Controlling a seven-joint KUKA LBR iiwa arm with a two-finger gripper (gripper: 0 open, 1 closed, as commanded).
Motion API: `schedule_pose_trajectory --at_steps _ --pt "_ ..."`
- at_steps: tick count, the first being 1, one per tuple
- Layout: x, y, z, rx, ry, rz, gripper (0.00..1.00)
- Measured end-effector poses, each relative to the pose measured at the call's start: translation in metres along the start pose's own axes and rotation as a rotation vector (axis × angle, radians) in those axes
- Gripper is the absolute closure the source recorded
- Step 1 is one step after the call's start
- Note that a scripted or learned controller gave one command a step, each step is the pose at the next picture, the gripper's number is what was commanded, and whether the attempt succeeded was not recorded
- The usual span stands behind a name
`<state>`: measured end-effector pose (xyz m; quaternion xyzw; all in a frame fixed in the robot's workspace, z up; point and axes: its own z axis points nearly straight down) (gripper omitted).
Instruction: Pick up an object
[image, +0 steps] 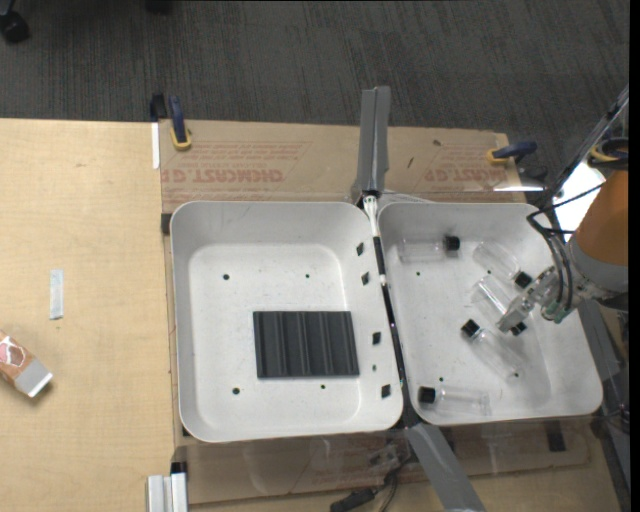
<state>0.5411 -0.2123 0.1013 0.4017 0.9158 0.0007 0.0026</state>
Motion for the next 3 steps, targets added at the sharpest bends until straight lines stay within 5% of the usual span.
schedule_pose_trajectory --at_steps 1,2,3 --pt "0.0000 0.0001 -0.0001 0.000 0.000 -0.001 0.00" --pt "-0.0007 0.0002 -0.0093 -0.002 -0.002 0.003 1.00" --pt "-0.0007 0.0004 -0.0093 -0.002 -0.002 0.002 0.00"
